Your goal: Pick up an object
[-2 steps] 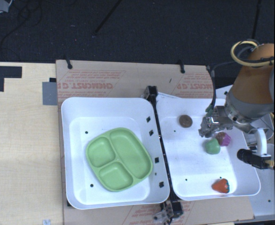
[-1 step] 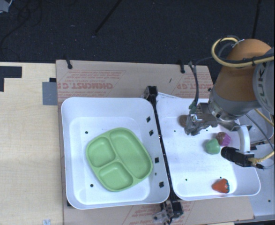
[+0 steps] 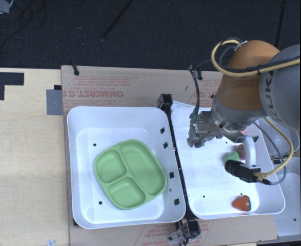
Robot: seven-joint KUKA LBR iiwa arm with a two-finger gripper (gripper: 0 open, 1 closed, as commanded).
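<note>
At the far left lies the pale wooden tabletop (image 3: 22, 152), with a few dark blocks near its upper edge. Next comes a brown cardboard sheet (image 3: 114, 88) with red print, on which both bins rest. The left bin (image 3: 81, 122) holds a green divided plate (image 3: 129, 174) with three compartments, lying flat and turned at an angle, closer to the bin's front right. A black divider strip (image 3: 172, 152) runs between the two bins, from back to front.

The right bin (image 3: 206, 188) begins just past that strip. Over its back left part hangs the gripper (image 3: 196, 137), a grey metal assembly below the arm's orange band (image 3: 247, 81); whether the fingers are spread or closed cannot be told from this angle, and nothing can be seen between them. To the right of the gripper, partly behind a white bracket and a black cable fitting, a small green object (image 3: 237, 150) shows near the bin's right side. Toward the front right corner of the same bin lies a small red-orange object (image 3: 242, 203), well apart from the gripper and resting on the bin floor.
</note>
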